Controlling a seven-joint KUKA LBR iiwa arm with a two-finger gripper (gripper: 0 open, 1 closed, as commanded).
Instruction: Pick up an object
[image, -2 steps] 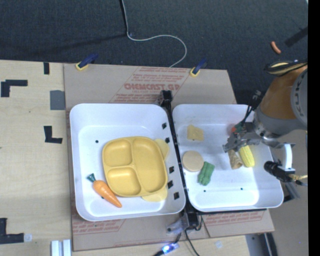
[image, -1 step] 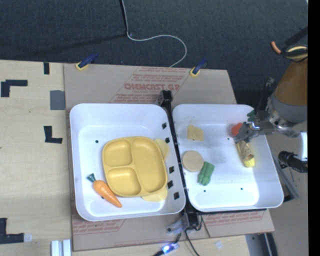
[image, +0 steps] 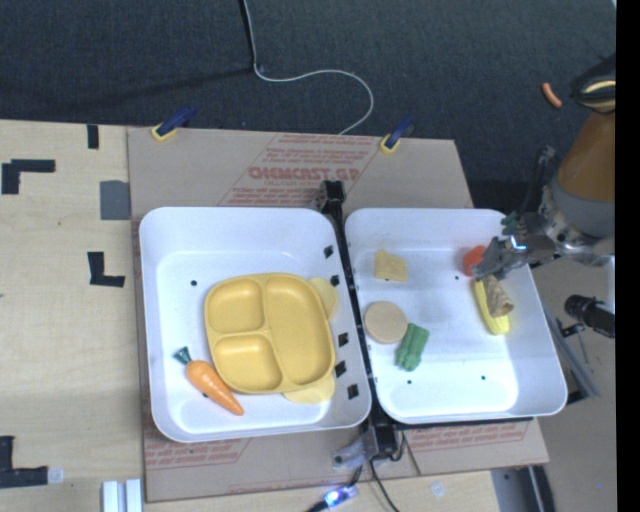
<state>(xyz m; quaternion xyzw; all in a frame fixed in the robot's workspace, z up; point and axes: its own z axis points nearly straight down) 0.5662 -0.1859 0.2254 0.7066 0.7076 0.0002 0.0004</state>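
We see hand (image: 497, 258) low over right bin (image: 450, 400); finger state: cannot tell. Banana (image: 492, 305) just below hand, red piece (image: 472, 260) beside. Risk: we clip bin wall, nudge banana away.

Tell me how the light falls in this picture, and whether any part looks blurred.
Camera view: light is even, with soft shadows under the yellow divided plastic plate and the orange toy carrot; the white bin walls are bright, not glaring; the gripper at the right looks slightly blurred.
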